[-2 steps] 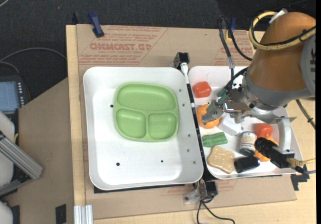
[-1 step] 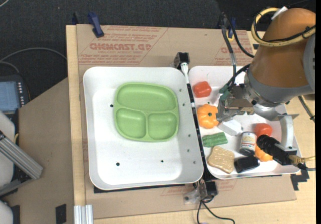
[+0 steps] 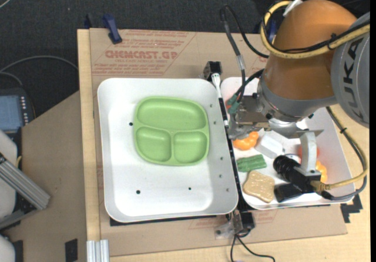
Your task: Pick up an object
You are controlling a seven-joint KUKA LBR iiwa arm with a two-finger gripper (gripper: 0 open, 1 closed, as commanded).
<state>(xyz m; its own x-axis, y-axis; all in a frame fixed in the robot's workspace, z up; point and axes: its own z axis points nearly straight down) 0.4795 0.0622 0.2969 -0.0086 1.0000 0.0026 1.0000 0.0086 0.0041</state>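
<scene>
Single fixed camera, mounted above the bench (image 3: 147,49), looking down at a slant. Both white bins in frame: left bin (image 3: 117,155) seen whole, right bin (image 3: 341,143) partly covered by the arm (image 3: 311,49) entering from right, close under the lens.

Green divided plate (image 3: 171,131), left bin (image 3: 117,155)

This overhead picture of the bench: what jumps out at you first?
The big orange and grey robot arm looms over the right white bin. In the left white bin lies a pale green divided plastic plate. Under the arm sit small items, among them a tan cookie-shaped piece and a green strip.
</scene>
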